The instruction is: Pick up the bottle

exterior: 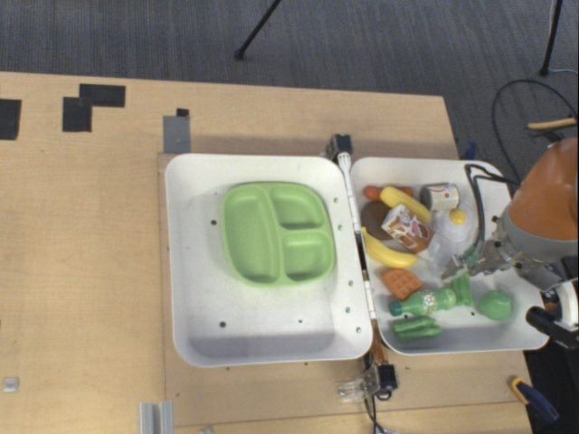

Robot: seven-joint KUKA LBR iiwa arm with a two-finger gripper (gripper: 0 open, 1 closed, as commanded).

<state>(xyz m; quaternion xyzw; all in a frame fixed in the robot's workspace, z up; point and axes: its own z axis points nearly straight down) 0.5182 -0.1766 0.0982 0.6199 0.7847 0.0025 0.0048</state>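
With the gripper (470, 262) low in the right bin (507, 337), its opening impossible to tell, it should centre on the green bottle (432, 302) lying beside it, clear of the bananas (389, 251)

A robotics lab: plywood bench (90, 269), grey carpet (362, 25), tripod legs (271, 16).

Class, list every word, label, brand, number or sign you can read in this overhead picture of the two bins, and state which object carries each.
No text here can be read.
Small carton in the right bin: a red, white and brown print, too blurred to read.
Grey can beside it: its label is too small to read.
Green bottle: no legible marking.
Green divided plate in the left bin: plain, with no lettering.
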